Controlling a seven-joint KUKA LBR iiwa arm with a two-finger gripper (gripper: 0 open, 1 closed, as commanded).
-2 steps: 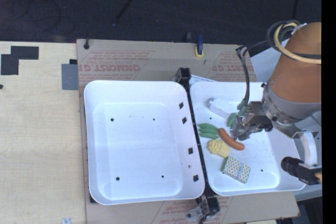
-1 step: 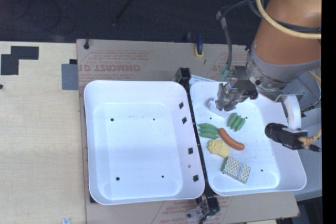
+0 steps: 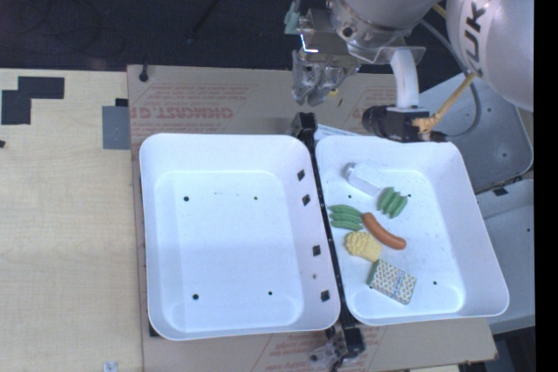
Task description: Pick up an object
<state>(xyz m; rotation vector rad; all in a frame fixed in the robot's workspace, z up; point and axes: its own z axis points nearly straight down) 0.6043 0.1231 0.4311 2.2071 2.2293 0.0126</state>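
On the bench, the right bin [image 3: 471, 274] holds small, probably light toy foods; you could grip the sausage [image 3: 384, 231] across its middle, while I cannot tell the gripper [image 3: 316, 87] state.

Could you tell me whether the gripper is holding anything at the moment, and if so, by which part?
It cannot be told: the gripper sits above the far rim of the bins, too blurred to judge. The items I can see all lie in the right bin.

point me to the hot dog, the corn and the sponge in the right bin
hot dog [image 3: 384, 231], camera view, middle of the orange sausage
corn [image 3: 362, 246], camera view, centre of the yellow cob
sponge [image 3: 391, 282], camera view, middle of its pale speckled top face
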